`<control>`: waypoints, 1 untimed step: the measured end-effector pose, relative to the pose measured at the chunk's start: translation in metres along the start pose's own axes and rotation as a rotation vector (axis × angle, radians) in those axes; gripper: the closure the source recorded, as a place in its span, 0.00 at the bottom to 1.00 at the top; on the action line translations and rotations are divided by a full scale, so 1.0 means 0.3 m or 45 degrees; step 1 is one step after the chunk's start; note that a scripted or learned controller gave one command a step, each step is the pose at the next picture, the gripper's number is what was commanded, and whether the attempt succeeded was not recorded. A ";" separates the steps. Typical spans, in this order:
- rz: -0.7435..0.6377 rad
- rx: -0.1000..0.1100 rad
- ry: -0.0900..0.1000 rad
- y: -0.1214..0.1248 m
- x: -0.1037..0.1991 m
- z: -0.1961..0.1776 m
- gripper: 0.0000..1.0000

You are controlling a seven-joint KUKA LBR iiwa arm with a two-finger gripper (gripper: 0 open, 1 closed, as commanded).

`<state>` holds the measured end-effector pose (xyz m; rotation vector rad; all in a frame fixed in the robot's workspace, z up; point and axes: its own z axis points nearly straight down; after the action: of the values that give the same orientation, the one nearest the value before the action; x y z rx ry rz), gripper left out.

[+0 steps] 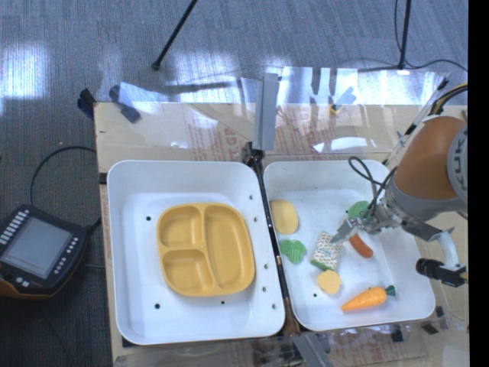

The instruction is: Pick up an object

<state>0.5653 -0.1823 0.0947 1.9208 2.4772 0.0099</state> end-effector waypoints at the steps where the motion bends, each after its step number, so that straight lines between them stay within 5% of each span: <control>1: -0.303 0.000 -0.003 0.162 -0.033 0.000 0.00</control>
<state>0.6149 -0.1798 0.0950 1.6124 2.6852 0.0058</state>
